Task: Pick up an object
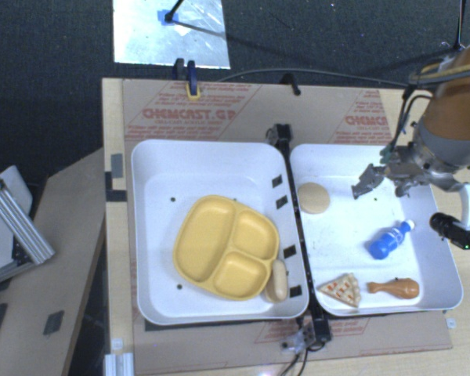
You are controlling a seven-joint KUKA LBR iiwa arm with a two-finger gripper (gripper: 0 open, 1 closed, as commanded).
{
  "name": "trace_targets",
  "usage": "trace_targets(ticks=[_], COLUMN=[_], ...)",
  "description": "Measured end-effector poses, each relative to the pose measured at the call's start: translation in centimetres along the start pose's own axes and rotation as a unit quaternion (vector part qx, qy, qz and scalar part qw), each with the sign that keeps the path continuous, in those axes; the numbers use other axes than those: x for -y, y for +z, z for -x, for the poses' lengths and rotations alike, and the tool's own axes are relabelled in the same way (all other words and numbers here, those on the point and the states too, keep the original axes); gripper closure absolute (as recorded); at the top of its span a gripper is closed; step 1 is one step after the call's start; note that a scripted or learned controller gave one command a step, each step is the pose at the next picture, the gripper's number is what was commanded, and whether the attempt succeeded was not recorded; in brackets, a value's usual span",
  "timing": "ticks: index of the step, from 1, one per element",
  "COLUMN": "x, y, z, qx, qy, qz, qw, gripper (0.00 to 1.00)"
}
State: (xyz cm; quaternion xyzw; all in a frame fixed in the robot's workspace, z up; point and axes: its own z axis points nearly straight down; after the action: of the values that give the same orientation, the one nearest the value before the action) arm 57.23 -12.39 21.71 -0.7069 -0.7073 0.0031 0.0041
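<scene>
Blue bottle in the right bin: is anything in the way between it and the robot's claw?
Nothing visible is. The gripper hangs above bare bin floor, and the blue bottle lies apart from it toward the camera. The round cookie sits off to the side.

The grey KUKA arm with the orange band (454, 92) is seen reaching in from the right edge. Its dark two-finger gripper (368, 183) is pointed leftward and slightly down, wrist bent.
</scene>
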Motion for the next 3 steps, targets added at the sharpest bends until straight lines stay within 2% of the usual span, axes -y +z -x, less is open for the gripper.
trace_targets(ticks=[1,2,3], x=[-0.3,-0.9,-0.5], y=[-0.6,5.4,9.8], z=[0.0,-0.5,-1.2], qx=[0.001,0.000,0.000], qy=[-0.001,-0.001,-0.001], qz=[0.006,0.004,0.004], qw=[1.0000,1.0000,1.0000], gripper=[0.00,0.00,0.00])
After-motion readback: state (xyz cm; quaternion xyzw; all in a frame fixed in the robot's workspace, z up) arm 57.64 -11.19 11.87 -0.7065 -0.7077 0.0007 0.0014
